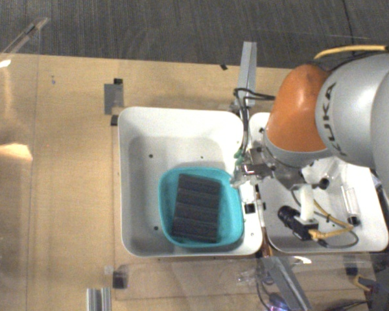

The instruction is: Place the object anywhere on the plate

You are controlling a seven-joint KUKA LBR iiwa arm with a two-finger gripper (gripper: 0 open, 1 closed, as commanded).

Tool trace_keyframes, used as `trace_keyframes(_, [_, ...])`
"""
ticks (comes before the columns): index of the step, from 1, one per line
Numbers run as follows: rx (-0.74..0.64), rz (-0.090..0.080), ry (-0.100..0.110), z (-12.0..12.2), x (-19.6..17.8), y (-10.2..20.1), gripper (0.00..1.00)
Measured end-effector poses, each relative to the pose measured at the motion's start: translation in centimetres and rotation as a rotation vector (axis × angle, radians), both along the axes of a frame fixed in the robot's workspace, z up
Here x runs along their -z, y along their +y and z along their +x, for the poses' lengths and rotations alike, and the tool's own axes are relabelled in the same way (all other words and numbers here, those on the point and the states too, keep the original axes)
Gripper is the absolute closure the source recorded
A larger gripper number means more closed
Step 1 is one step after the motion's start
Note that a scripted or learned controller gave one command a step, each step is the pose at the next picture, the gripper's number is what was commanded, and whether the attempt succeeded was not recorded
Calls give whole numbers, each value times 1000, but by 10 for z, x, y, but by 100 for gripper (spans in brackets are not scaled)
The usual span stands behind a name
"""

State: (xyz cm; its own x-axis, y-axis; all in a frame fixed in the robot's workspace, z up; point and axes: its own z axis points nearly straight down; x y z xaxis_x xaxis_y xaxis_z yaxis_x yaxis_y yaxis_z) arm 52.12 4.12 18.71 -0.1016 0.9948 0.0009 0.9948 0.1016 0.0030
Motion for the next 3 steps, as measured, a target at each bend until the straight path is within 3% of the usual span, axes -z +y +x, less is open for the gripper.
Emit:
trace_keyframes(1, [1,0,0,0,0,0,0])
trace_keyframes(2, [23,-1,-6,0,-49,-52,0])
trace_keyframes(3, [18,-1,-12,2,-60,-51,100])
